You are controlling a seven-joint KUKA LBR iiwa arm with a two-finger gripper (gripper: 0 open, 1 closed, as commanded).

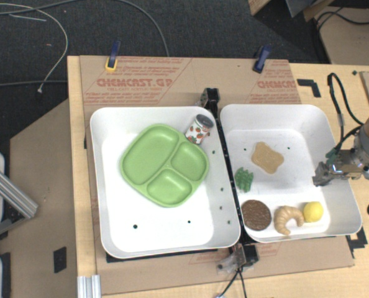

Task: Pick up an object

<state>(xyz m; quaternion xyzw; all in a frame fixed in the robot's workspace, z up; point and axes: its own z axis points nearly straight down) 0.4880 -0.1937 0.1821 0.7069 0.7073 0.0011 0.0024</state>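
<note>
Lemon [313, 212] below hand [324, 174] (apart)

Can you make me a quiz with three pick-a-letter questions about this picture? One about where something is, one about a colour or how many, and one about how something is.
1. Where is the small can?
A. In the left bin, lying beside the green plate
B. In the right bin, next to the lemon
C. On the floor

2. How many food toys lie in the right bin?
A. Two
B. Five
C. Eight

3. How is the claw right now?
A. Holding the croissant
B. Pressed on the green plate
C. At the right bin's right side, touching no toy

Answers:
1. A: the can rests at the upper right edge of the green plate.
2. B: a toast piece, a green veggie, a brown cookie, a croissant and a lemon.
3. C: every toy lies apart from it.
</note>
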